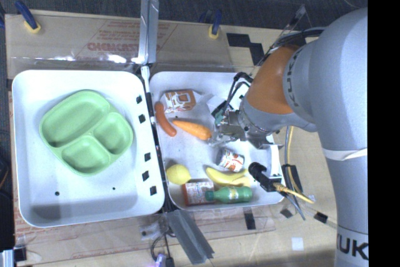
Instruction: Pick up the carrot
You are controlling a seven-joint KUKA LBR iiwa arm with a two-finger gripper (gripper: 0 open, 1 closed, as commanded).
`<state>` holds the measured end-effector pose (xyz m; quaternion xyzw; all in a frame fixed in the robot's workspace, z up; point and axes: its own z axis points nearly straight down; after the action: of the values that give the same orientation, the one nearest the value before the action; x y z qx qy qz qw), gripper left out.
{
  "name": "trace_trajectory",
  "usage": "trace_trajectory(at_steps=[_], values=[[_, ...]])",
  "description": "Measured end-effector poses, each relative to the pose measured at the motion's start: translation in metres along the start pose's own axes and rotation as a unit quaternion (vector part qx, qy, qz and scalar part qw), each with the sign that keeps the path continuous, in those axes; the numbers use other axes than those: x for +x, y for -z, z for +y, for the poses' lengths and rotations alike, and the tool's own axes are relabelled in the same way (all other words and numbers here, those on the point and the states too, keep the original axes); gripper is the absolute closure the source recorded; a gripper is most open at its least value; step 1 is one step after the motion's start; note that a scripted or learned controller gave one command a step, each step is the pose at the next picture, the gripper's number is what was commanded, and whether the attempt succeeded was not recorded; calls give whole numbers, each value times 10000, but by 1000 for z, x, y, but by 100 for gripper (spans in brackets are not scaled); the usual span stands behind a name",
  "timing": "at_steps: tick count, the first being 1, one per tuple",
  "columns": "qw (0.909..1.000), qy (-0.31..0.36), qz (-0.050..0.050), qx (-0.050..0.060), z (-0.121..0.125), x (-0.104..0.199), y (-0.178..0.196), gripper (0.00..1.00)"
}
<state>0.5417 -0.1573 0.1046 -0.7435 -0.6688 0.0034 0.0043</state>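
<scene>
The carrot (pixel 192 129) lies just left of the gripper (pixel 225 132), its long axis running left-right with the thin tip nearest it. Whether the jaws are open, I can't tell (too dark and cluttered there).

Green divided plate (pixel 87 131) in left bin; lemon (pixel 177 173), banana (pixel 226 177), perhaps a sausage (pixel 164 119), right.

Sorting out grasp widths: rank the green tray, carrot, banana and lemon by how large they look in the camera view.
1. Green tray, by far the largest.
2. Carrot and banana: they look about the same length, too close to rank, and the banana is partly covered by a bottle.
3. Lemon, the smallest.
</scene>
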Motion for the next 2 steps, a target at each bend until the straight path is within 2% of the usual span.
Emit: trace_trajectory(at_steps=[1,2], values=[[9996,266,6,-24,9,16,-14,100],[9932,-1162,12,-7,1,62,-15,100]])
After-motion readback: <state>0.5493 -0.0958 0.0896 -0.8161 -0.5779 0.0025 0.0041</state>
